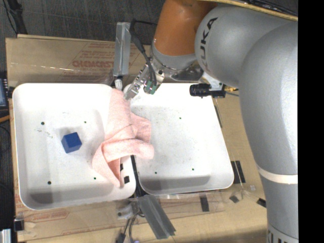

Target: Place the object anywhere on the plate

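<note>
The grey KUKA arm with its orange band point(228, 49) is reaching over the far edge of the two shallow white bins point(30, 186), its gripper point(135, 88) pinching the top corner of the pink cloth point(124, 135). The cloth is draping across the divide between bins, right of the small blue cube point(71, 142). With only a corner grip, it is risking slipping free or snagging on the rims.

Two bins side by side on the bench. In the left bin point(30, 135), a cube point(72, 142). Over the shared rims, a cloth point(123, 135), draped into both. Above the right bin's point(202, 151) far-left corner, the gripper point(135, 91), touching the cloth's top.
</note>
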